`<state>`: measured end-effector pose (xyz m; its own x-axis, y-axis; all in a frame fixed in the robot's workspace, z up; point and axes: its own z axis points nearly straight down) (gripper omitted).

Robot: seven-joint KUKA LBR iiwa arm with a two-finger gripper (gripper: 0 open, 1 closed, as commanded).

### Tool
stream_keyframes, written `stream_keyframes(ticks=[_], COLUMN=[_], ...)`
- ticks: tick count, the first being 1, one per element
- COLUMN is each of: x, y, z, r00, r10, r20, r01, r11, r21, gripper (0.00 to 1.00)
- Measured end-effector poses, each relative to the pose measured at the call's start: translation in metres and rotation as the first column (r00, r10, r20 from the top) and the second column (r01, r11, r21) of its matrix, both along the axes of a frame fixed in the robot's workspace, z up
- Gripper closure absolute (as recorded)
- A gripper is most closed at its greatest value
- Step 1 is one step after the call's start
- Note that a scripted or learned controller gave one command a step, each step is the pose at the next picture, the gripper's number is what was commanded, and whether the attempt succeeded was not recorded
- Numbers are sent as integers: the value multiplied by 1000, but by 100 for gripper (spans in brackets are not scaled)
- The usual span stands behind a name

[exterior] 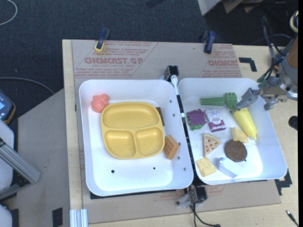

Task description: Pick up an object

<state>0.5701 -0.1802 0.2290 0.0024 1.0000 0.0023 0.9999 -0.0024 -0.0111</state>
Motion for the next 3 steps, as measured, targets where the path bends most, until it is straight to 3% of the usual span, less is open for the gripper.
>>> stream_keyframes(ticks=[1, 3], x=[3, -10], y=[0, -6], z=[6, -101], r00=[1000, 1000], r10=[3, 2], r20=[11, 3], r01=[-3, -2], r11=[1000, 1000], r21=[-3, 1], gripper=[0, 0])
